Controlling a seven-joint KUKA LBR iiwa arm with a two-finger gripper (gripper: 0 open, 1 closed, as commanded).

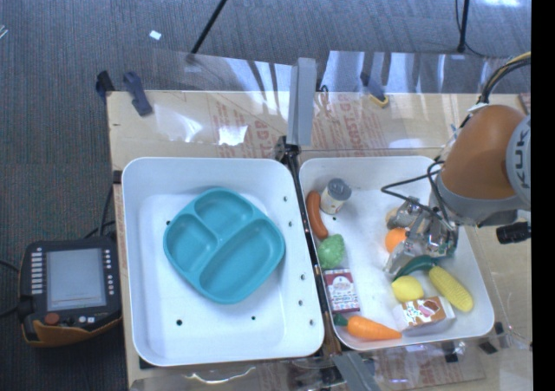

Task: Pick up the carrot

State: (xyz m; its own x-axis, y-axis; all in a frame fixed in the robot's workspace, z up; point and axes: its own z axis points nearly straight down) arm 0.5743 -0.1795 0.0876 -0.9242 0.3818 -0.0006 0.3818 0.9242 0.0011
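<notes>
Smooth orange carrot (pixel 371 328), long and pointy, lying flat at the front edge of the right bin (pixel 368 174), just beside a small red box (pixel 342 290). Fat end near the box, tip aimed right. Metal gripper (pixel 420 244) low over an orange ball (pixel 395 239), well apart from the carrot. Open or closed: cannot tell. Shiny blue plate (pixel 225 244) with three parts in the left bin (pixel 147 198).

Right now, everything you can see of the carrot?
The carrot is a small orange toy, plastic by its look, tapered, with a green stub at its left end. It lies flat near the front edge of the right bin, roughly along that edge, thin tip pointing right. Its tip lies at or under a small carton; a red box sits just behind its green end. The tool is farther back, away from it.
</notes>
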